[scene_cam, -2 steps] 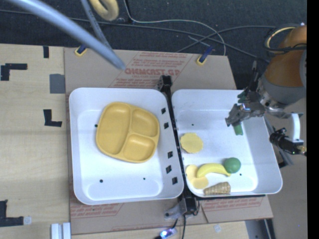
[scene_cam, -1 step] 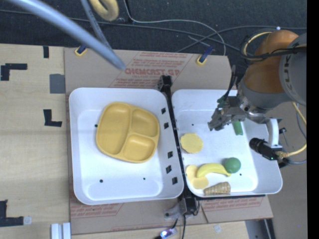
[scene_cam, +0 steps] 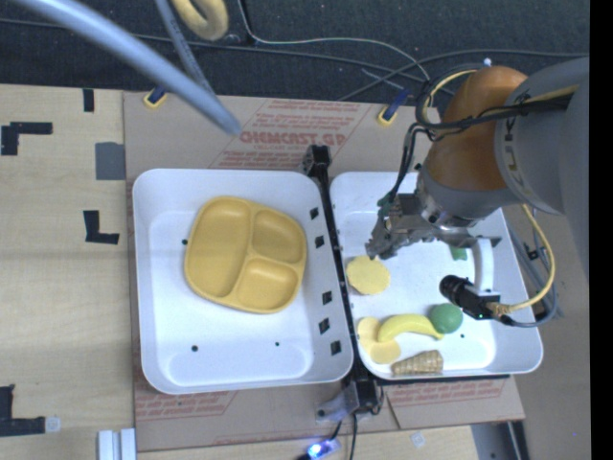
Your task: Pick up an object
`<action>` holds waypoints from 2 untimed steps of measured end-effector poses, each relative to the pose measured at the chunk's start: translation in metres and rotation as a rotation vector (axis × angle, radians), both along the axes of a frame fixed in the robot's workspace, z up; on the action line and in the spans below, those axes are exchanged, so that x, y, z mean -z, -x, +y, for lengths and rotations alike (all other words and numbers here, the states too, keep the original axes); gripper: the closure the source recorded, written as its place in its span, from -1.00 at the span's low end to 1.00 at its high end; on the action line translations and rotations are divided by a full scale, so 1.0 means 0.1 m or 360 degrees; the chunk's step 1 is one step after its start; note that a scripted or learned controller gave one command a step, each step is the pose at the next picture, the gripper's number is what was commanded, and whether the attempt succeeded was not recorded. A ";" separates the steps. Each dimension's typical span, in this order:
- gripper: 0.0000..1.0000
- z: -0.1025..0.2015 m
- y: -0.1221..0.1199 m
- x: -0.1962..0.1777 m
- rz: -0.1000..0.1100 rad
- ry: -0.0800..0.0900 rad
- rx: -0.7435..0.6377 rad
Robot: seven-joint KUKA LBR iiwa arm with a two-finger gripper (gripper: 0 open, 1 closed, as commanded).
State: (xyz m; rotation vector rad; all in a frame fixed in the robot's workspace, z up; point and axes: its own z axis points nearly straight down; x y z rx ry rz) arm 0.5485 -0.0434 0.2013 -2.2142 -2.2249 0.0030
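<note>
Several objects lie in the right bin [scene_cam: 517,357]; the gripper [scene_cam: 381,244] hovers just above the yellow disc [scene_cam: 368,277], finger spacing undeterminable. Step in hand: approach. Next move calls for a centred descent over the disc.

A wooden bench [scene_cam: 57,286] carries a cardboard sheet [scene_cam: 287,132] under two white bins [scene_cam: 153,286].

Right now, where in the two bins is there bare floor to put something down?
In the left bin, a wide bare strip lies between the yellow divided plate and the near wall. The right bin is crowded: the gripper hangs above the yellow disc, and the banana, green ball and cone fill the near edge.
</note>
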 end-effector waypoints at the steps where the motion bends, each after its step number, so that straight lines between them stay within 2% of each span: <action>1: 1.00 0.59 0.12 -0.12 -0.0002 -0.0001 -0.0003; 2: 1.00 1.08 0.22 -0.05 0.0000 0.0000 -0.0002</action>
